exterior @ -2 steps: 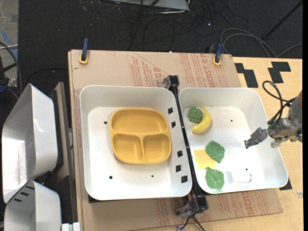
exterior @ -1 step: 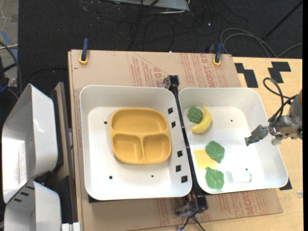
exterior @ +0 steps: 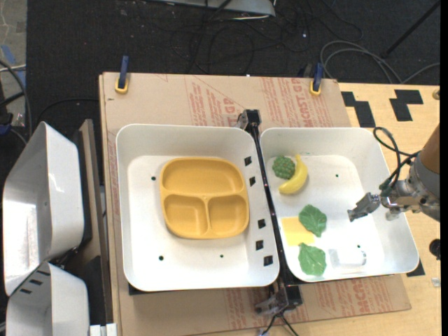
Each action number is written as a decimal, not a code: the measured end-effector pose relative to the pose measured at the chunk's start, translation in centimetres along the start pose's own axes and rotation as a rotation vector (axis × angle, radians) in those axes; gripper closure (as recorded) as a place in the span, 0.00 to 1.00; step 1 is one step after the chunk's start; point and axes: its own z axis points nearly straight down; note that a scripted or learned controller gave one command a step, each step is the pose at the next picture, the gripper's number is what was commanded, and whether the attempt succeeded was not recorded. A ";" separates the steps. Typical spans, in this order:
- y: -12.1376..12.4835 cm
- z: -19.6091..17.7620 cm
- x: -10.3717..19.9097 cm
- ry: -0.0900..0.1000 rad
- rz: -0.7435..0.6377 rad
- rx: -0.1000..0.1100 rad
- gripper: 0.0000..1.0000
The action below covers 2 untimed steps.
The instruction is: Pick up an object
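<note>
Right bin (exterior: 364, 142): gripper (exterior: 364, 208) small, arm cut off.

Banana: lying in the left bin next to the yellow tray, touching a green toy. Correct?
Not quite. The camera view shows the banana in the right bin, against a green toy. The yellow tray sits by itself in the left bin. The touching part is right.

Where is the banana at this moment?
The banana lies in the right bin, near its upper left corner, touching the small green broccoli piece on its left.
</note>
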 end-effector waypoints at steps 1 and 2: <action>-1.0 4.9 0.1 0.001 0.001 0.001 0.00; -1.0 8.9 0.2 0.000 0.000 -0.001 0.00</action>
